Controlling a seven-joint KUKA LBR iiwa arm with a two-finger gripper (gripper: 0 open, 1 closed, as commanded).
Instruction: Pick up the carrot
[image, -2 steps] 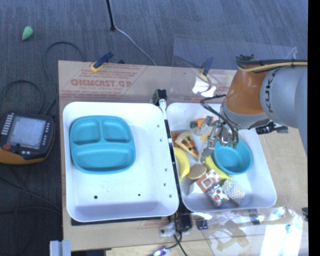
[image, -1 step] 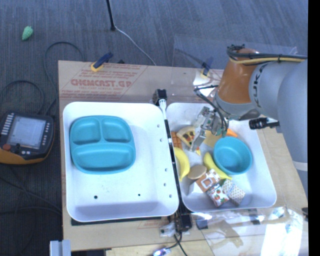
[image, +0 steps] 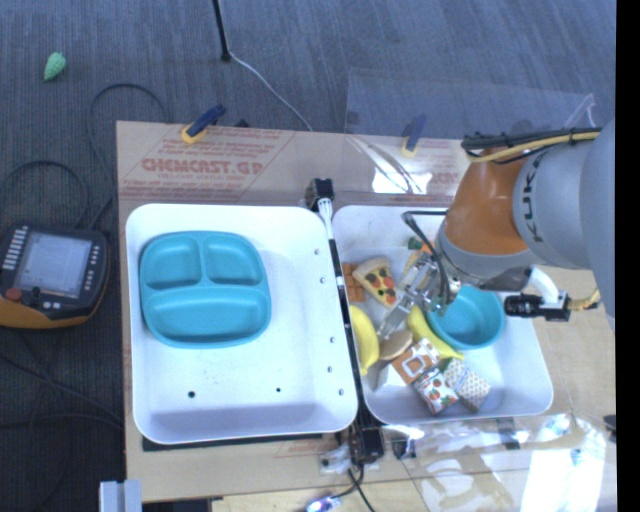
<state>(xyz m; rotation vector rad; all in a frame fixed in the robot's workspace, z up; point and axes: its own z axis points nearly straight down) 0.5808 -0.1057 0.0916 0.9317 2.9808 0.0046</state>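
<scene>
Grey carpet all round; on it a table (image: 200, 165) topped with a brown sheet printed "CHEMCAST GP", bearing two white bins side by side.

1. Right bin (image: 535, 375), near end: two small patterned cartons (image: 445, 385) lying tilted, touching each other.
2. Right bin, middle: yellow banana (image: 365, 340) along the left wall; a second yellow piece (image: 432, 335) just beside a blue bowl (image: 472, 318), which stands upright.
3. Right bin, farther in: toy pizza slice (image: 378, 280), flat, close to the left wall.
4. Pincer (image: 415, 295): low over the clutter between pizza slice and bowl. Whether it is spread or pressed together cannot be told from where I stand, and nothing can be seen gripped in it.
5. Carrot: cannot be picked out with certainty among the jumbled toys of the right bin.
6. Arm (image: 560, 210): grey, with orange band, reaching in from the right above the bowl.
7. Left bin (image: 240, 400): blue three-compartment tray (image: 205, 290), lying flat.
8. Table, far edge: two yellow-and-blue clamps (image: 203, 122).
9. Floor, left: handheld control pendant (image: 50, 270) with screen and cables; farther off, a small green object (image: 55, 66).
</scene>
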